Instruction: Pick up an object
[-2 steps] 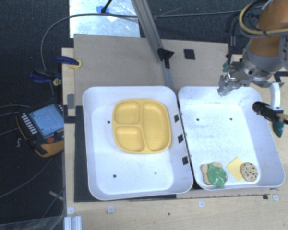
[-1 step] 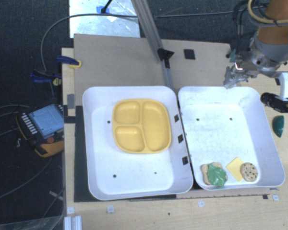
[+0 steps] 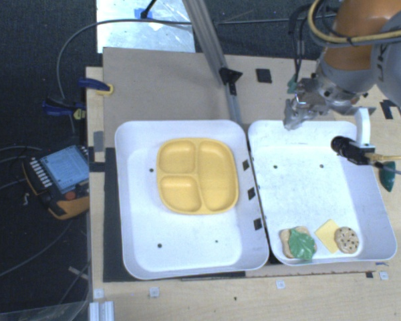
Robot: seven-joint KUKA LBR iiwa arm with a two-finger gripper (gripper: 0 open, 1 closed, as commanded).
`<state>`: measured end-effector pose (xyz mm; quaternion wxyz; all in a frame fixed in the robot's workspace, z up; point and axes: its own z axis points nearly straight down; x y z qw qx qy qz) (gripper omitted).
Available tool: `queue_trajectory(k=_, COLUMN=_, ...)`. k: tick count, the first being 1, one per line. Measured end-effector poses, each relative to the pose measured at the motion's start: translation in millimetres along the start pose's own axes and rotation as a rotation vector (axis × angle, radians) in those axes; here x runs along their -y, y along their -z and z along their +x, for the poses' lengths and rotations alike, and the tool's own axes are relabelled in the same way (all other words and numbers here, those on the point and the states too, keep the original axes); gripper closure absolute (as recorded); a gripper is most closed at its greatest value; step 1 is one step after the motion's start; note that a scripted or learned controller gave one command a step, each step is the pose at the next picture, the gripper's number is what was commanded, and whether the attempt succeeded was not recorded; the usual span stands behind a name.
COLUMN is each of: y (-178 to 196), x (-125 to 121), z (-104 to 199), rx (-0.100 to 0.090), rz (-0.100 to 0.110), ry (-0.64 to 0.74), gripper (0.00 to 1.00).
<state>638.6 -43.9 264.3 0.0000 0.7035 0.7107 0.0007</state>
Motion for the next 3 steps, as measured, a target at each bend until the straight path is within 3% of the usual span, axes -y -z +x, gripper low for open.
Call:
queue_trajectory(k=2, y=-28.9, x=10.2, z=110.8, rx=-0.001, rz=0.001, ry=0.001, gripper=1.0)
queue_trajectory(k=3, y=-27.1, x=26.5, z=154.3, rx=0.0, rz=0.001, ry=-0.001, gripper=1.0)
